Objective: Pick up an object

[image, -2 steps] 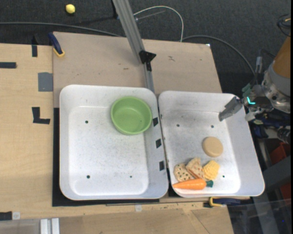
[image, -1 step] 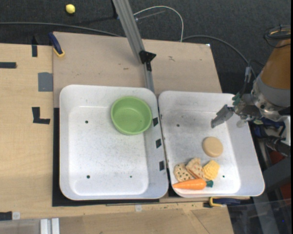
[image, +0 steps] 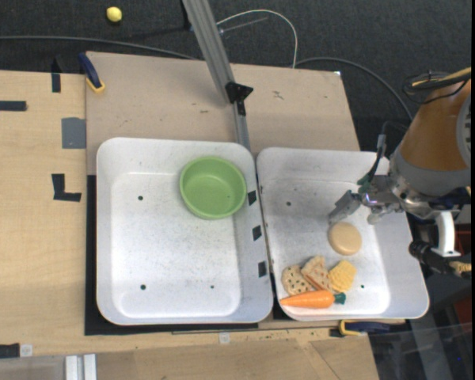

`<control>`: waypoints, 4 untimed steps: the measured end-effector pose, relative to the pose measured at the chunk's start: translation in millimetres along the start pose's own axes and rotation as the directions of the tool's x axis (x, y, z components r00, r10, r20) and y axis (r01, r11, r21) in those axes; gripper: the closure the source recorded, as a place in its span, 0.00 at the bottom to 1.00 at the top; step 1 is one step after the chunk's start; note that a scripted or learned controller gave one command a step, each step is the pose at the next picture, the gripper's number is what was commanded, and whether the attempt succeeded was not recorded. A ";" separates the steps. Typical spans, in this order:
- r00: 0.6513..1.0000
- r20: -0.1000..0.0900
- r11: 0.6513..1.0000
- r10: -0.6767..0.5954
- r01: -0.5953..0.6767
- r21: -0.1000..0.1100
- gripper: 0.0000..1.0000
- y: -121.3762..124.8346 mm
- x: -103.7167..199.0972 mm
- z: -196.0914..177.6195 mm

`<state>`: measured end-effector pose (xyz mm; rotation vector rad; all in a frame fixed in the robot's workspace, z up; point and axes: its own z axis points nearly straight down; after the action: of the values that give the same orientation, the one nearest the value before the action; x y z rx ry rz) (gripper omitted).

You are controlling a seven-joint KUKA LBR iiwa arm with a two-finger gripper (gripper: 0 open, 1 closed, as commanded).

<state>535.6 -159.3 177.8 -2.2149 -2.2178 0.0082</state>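
Note:
My gripper (image: pixel 358 210) hangs over the right bin (image: pixel 301 172), near its right side, open with nothing between its fingers. A round tan bun (image: pixel 345 238) lies just below the gripper, apart from it. At the bin's front edge sit brown crackers (image: pixel 305 277), a yellow waffle piece (image: pixel 343 275) and an orange carrot (image: pixel 307 299). A green bowl (image: pixel 213 187) stands upright in the left bin (image: pixel 142 267), at its back right.
A grey pole (image: pixel 210 38) slants in from the top and ends at the bins' shared back edge. The bins' inner walls meet in the middle of the bench. A yellow ball (image: pixel 114 13) lies on the dark floor beyond the bench.

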 end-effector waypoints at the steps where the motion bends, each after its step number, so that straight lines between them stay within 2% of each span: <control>1: 1.000 0.000 1.000 0.000 0.000 0.000 0.00 -3.3 0.4 64.9; 2: 1.000 0.001 1.000 -0.001 0.001 -0.005 1.00 -1.6 0.6 51.2; 3: 1.000 0.003 1.000 -0.001 0.001 -0.013 1.00 6.5 4.3 -7.9; 4: 1.000 0.002 1.000 -0.001 0.001 -0.012 1.00 2.0 11.1 -54.0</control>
<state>538.1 -148.3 231.8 -2.2212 -2.2257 -0.0028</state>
